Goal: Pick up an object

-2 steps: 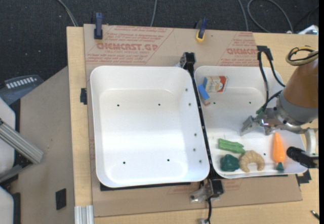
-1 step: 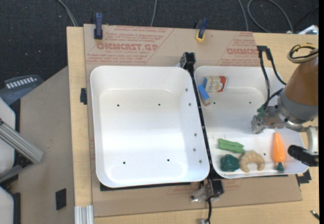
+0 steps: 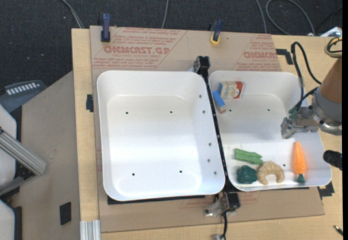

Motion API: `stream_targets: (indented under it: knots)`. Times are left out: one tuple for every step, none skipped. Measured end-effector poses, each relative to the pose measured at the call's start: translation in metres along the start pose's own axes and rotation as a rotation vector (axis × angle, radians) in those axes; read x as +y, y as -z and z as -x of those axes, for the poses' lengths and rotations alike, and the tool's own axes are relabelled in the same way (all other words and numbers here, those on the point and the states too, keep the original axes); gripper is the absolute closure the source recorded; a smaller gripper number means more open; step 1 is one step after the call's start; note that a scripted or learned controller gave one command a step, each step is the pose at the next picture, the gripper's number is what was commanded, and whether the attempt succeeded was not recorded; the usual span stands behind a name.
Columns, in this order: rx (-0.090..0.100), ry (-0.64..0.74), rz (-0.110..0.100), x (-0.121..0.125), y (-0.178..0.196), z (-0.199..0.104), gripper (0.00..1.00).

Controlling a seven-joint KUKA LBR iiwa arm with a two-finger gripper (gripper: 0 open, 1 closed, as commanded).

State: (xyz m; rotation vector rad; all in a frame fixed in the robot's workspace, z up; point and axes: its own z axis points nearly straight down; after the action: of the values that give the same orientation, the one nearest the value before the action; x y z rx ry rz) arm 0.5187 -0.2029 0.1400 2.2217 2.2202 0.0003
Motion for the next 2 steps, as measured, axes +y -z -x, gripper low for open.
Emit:
stream_targets:
  knots:
    - [0.0, 0.001, 0.001, -0.004, 0.055, -0.007, 1.0]
    - [0.0, 0.001, 0.001, -0.003, 0.105, -0.006, 1.0]
